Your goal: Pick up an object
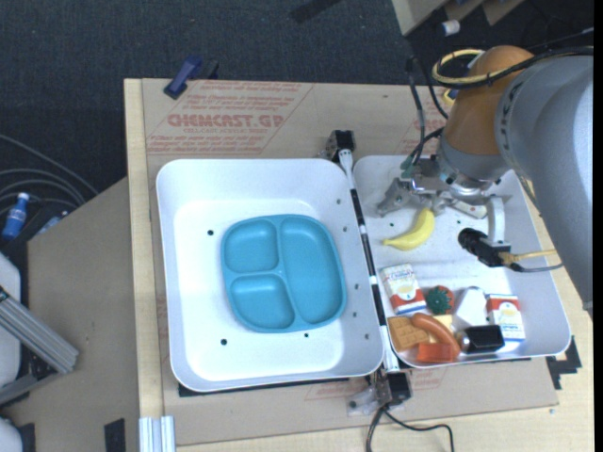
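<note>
The banana (pixel 413 234), yellow and curved, lies in the upper part of the right bin (pixel 542 347), near the divide between the bins. To its left, the left bin (pixel 188 196) holds a blue divided plate (pixel 281 271). Just above and right of the banana hangs the gripper (pixel 429 194); whether it pinches anything cannot be told. Small food toys crowd the right bin's lower end.

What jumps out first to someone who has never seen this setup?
Probably the turquoise divided plate, alone in the left white bin. Next, the big grey and orange arm reaching into the right bin, just above a yellow banana, with small toy foods heaped at that bin's near end.
</note>
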`<state>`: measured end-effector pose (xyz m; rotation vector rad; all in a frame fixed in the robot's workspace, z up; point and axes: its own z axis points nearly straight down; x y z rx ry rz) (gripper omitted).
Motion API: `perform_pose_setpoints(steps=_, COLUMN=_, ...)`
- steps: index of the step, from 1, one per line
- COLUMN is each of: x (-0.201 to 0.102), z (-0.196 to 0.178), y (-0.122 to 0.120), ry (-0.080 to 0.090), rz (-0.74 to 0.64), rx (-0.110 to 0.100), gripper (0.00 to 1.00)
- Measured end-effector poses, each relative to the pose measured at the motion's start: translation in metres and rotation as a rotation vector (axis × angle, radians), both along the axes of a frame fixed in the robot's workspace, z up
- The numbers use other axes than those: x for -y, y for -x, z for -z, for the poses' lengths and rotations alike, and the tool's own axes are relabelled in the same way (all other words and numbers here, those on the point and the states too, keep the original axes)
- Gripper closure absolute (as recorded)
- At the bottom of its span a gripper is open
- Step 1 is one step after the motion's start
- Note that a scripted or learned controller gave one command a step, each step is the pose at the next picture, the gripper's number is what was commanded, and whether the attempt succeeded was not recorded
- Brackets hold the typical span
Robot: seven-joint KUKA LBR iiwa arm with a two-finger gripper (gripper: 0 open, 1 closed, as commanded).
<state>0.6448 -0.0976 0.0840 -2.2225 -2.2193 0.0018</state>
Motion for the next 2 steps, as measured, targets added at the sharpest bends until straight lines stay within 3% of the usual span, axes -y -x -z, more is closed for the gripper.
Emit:
perform_pose_setpoints(steps=1, x=0.0, z=-0.011, y=-0.001, ry=0.001, rz=-0.001, rx=0.003, gripper=1.0)
perform_pose_setpoints(steps=2, x=-0.048, z=-0.101, y=0.079, ry=-0.002, rz=-0.002, rx=0.0, gripper=1.0)
